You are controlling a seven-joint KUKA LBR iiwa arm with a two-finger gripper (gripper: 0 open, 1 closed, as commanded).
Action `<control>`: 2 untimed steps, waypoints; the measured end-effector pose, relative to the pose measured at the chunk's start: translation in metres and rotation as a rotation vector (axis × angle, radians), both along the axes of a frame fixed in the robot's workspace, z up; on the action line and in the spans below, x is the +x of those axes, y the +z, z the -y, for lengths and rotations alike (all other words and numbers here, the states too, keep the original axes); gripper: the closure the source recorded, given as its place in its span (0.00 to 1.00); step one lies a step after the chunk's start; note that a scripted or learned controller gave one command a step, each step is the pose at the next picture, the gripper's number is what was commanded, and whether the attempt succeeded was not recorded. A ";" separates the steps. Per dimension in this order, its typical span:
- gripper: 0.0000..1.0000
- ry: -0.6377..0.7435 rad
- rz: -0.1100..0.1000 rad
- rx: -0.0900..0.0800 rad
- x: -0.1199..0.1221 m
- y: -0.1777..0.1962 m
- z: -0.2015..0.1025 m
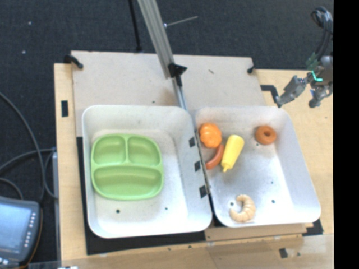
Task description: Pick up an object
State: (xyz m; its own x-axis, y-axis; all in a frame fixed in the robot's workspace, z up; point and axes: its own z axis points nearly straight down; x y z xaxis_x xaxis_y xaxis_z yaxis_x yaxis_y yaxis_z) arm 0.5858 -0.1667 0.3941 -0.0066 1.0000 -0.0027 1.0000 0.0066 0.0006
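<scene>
— Orange first: a small pumpkin-like toy (pixel 210 134) sits near the right bin's (pixel 291 203) top-left corner, touching the curved reddish sausage (pixel 215 157) below it. Is that the one to go for?

— Could be any of them; the task only asks for an object. A yellow corn cob (pixel 232 152) lies tilted just beside the sausage, a brown doughnut (pixel 266 134) sits alone toward the top-right corner, and a pale croissant (pixel 243 208) lies near the bottom edge.

— Where's the gripper (pixel 305 89)?

— Outside the right bin, off its top-right corner, over the bare bench (pixel 224 83). Two grey fingers (pixel 289 92) show, spread apart with nothing between them. My guess is it's parked clear of the bin so the camera sees everything in it before a pick is chosen.

— And the left bin (pixel 101 217)?

— It holds a green divided plate (pixel 127 166), lying flat toward its left edge. Probably a place to drop things, though that's only my reading.

— Easiest target?

— I'd judge the doughnut — nearest the gripper and well apart from the others. The three clustered toys risk being nudged together.

— The surroundings?

— Pale wooden bench, white bins side by side, a slanted aluminium post (pixel 157 29) rising from the far edge, dark carpet (pixel 56 15) around, cables and a small screen (pixel 17 228) at the lower left.
</scene>
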 end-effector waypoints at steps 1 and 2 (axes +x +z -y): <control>0.00 0.001 0.000 0.000 0.000 0.000 0.000; 0.00 0.002 0.000 0.000 0.000 0.000 0.000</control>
State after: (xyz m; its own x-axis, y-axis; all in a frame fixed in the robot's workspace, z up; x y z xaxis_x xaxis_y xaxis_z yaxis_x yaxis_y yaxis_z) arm 0.5858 -0.1667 0.3940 -0.0087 1.0000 -0.0024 1.0000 0.0087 0.0002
